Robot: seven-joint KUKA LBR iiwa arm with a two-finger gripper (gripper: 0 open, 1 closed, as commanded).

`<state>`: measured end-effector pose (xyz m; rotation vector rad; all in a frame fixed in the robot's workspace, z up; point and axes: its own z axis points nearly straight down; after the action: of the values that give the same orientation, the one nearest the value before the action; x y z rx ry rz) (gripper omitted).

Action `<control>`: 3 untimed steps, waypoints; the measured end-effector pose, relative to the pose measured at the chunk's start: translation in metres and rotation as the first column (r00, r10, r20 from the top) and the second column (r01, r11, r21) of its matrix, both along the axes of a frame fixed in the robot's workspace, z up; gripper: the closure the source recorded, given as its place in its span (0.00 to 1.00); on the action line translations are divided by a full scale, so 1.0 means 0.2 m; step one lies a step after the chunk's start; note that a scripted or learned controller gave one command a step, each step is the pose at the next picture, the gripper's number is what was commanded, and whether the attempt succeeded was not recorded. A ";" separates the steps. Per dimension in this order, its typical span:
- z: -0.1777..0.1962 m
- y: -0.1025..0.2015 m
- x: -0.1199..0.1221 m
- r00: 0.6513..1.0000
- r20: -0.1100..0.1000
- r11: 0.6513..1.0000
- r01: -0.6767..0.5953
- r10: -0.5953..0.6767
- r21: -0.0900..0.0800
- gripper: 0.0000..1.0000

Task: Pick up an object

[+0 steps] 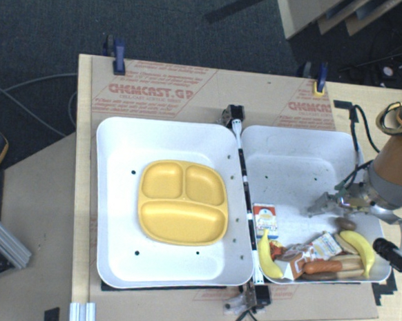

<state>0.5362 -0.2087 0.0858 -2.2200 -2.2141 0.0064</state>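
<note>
My gripper [345, 208] is low over the right bin [291, 153], near its right wall, and stands open. I see nothing held between its fingers. A small dark brown object [347, 222] lies just in front of it on the bin floor. Along the bin's front edge there is a yellow banana [361, 249] at the right and a second banana [268, 256] at the left. A reddish sausage [321, 267] and a crumpled wrapper [321, 245] lie between them. A small white and red carton [264, 217] rests by the bin's left wall.
The left bin [116, 184] holds a yellow divided plate [182, 202]. The grey arm with its orange band [396, 165] comes in over the right bin's right wall. A black cable [354, 127] runs near the back right corner.
</note>
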 end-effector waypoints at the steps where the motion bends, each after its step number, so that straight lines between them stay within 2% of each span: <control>1: 0.08 0.01 0.01 1.000 0.010 1.000 -0.002 0.002 -0.002 1.00; 2: -0.01 0.09 0.31 1.000 0.012 1.000 -0.007 0.007 -0.003 1.00; 3: 0.00 0.29 0.61 1.000 0.014 1.000 -0.009 0.009 -0.003 1.00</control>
<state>0.6576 -0.1506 0.0853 -2.2187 -2.2330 -0.0057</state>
